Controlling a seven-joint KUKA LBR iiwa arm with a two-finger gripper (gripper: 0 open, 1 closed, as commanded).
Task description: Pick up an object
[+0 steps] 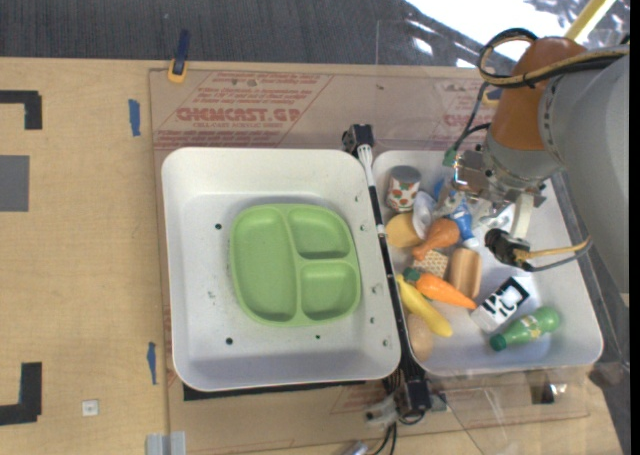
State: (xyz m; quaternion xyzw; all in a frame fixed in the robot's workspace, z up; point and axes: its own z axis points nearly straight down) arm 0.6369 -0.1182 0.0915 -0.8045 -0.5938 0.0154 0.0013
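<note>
Green is what jumps out at us first: a lime-green plastic divided plate (295, 263) lying flat in the left shallow white bin (190, 243), all by itself. The action is in the right shallow white bin (580, 318), which is crammed with toy food.

We've got the grey arm with the orange band coming in from the right, and its two-finger gripper (478, 205) sits low over the upper part of that pile. We honestly cannot tell what state the gripper is in, too much wrist hardware and clutter in the way.

No single target is named, so anything counts. Candidates right under the tool: a small blue item (460, 219), an orange drumstick-shaped toy (438, 235), a tan bread-roll cylinder (463, 269). Further down there's an orange plastic carrot (444, 290), a yellow plastic banana (424, 309) and a green toy bottle (522, 329).

What could go wrong, in our view:
- stuff is touching and overlapping, so a grab may pinch two things or squirt a rounded one sideways
- the bin wall is close, so we'd worry about a clip on the way up

Surface-wise, both bins rest on a brown cardboard sheet with red print (250, 108) over a pale wooden bench (70, 243) marked with black and blue tape. Behind it the floor is dark and glossy with a bright glare patch.
</note>
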